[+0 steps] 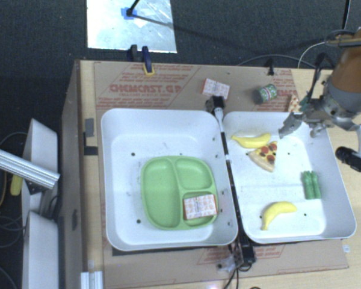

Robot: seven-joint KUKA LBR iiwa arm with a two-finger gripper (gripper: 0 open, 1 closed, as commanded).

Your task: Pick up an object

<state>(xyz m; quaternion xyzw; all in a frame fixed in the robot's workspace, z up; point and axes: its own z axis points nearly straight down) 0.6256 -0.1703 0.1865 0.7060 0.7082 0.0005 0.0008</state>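
My fingers [290,127] hang over the far edge of the right bin [343,209]; can't tell whether they're parted or closed, and nothing shows between them. Nearest target: pizza slice [265,156], just beside a banana [251,140] near that bin's far-left corner. The slice looks like a light, stiff toy, flat and thin, so best pinched across its narrow width. A second banana [277,212] lies toward the near edge, green pieces [311,184] at the right.
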